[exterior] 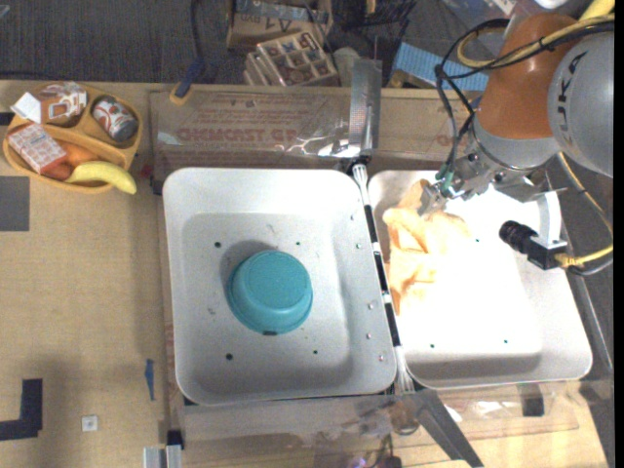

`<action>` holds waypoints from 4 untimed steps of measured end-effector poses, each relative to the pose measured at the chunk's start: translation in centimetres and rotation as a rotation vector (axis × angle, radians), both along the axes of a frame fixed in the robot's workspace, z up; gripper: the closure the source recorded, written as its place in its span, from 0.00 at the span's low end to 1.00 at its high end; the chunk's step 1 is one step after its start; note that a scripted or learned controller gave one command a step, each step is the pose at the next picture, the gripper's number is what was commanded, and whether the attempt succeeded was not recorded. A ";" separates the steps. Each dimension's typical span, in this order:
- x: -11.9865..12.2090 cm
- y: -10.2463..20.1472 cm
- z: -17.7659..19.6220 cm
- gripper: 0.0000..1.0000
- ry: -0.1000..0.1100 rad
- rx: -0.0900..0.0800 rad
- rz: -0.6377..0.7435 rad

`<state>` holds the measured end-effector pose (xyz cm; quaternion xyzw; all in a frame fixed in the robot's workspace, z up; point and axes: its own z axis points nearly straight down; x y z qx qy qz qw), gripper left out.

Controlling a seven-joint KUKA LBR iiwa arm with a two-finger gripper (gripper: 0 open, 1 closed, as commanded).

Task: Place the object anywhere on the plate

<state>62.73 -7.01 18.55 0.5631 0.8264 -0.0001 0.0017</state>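
Yellow-orange crumpled cloth (417,250) lying at the left edge of the right white bin (507,349), bunched against the divider. Teal round upturned plate (271,291) sitting mid-floor in the left white bin (195,213). Grey two-finger gripper (436,195) poised at the cloth's far corner, finger state impossible to tell. Looks like the pick step, 1 of 2; next calls for lifting clear and crossing the divider toward the plate.

A teal plate (271,292) in the left white bin (195,203); a pale yellow-orange cloth (417,252) in the right white bin (526,349).
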 end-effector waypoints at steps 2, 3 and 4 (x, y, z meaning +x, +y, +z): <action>-1.7 4.4 3.1 1.00 0.002 0.001 0.402; -3.5 10.0 3.9 1.00 0.001 0.001 0.802; -5.6 13.9 4.8 1.00 0.000 0.000 1.195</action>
